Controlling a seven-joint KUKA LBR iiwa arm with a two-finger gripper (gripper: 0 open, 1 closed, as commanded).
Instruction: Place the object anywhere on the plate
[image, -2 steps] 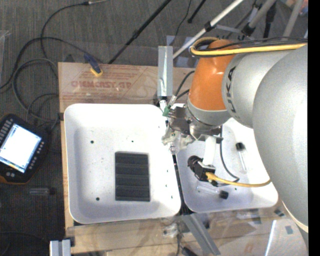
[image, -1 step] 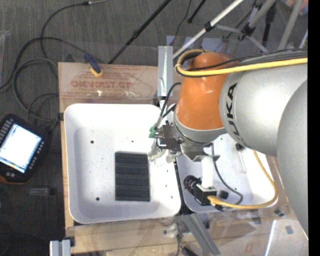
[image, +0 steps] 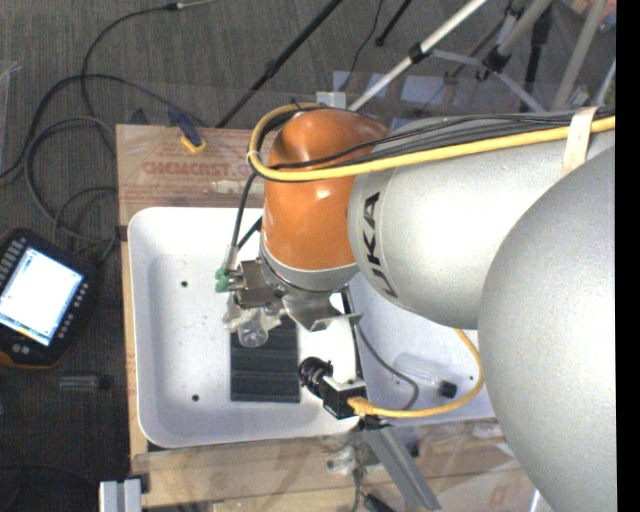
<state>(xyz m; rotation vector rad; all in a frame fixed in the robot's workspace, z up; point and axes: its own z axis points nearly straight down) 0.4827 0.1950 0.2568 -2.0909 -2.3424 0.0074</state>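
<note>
Black ribbed slab (image: 265, 372) under pincer (image: 252, 328)

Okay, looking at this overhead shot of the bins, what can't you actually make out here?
- Pincer: in the camera view, too small and cluttered to read its fingers.
- Dark ridged plate: its top edge lies under the pincer.
- Right bin: mostly covered by the grey arm.
- The object to place: none can be identified; the clear piece at the pincer is too blurred to name.
</note>
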